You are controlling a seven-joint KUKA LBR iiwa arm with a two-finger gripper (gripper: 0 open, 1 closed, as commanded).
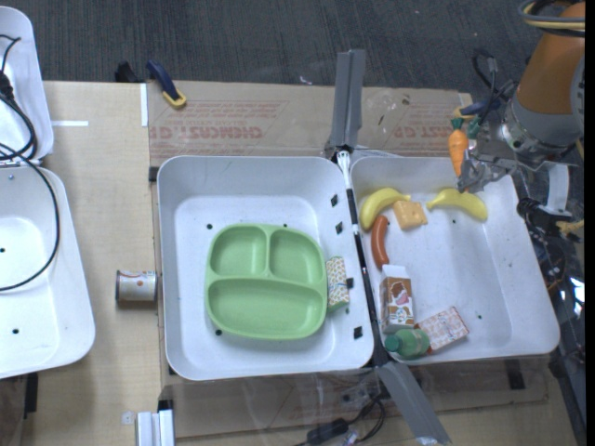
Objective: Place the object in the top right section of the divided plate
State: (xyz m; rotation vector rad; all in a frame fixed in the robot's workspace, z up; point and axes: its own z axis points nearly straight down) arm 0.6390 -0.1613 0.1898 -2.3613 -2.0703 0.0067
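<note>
Dark carpet borders a cardboard-topped surface [251, 119] carrying two shallow white bins side by side. At the upper edge of the right bin [521, 286], the grey arm with its orange band reaches in, its end effector [462, 161] poised over the bin's far corner with a small orange carrot [456, 149] apparently pinched between its fingers, though the fingers themselves are hard to make out.

Just below the end effector lies a yellow banana [462, 203]; a second banana [378, 203] curves farther to its left, touching a piece of orange cheese [410, 214]. Below those, a red sausage [379, 241] lies along the bin's left wall, then a small carton [398, 302], a green item [407, 343] and a pink packet [444, 327] near the bin's near edge.

Well to the left of the end effector, in the left bin [186, 249], sits the green divided plate [268, 282]; its top right section holds nothing. A patterned packet [337, 282] leans against the plate's right rim. Beyond that bin's left wall a small can [137, 287] lies on its side on the surface.
</note>
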